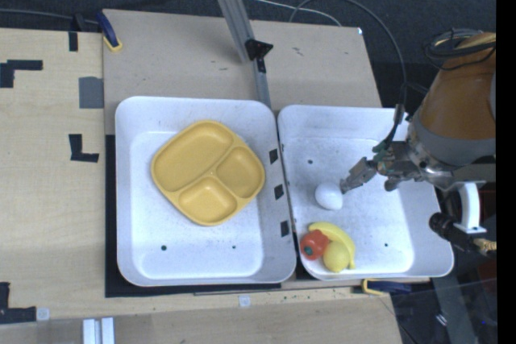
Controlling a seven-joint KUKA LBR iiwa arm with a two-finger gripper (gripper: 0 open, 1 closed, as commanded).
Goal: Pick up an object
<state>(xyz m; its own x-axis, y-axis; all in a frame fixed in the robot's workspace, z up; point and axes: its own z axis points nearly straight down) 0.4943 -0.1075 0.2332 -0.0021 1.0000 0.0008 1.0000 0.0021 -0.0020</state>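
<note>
A robotics lab: taped plywood bench (48, 133), two white bins (129, 173), industrial arm (459, 109), trailing cables (339, 8).

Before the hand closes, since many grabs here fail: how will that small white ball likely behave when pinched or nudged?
The white ball looks round and smooth, so it may roll across the right bin if nudged. Its glossy surface suggests it could squirt from the hand. It seems small, so probably light.

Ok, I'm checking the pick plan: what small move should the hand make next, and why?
Probably ease a little further left and down over the white ball. The hand sits just to the ball's right in the right bin, with nothing visibly held.
</note>
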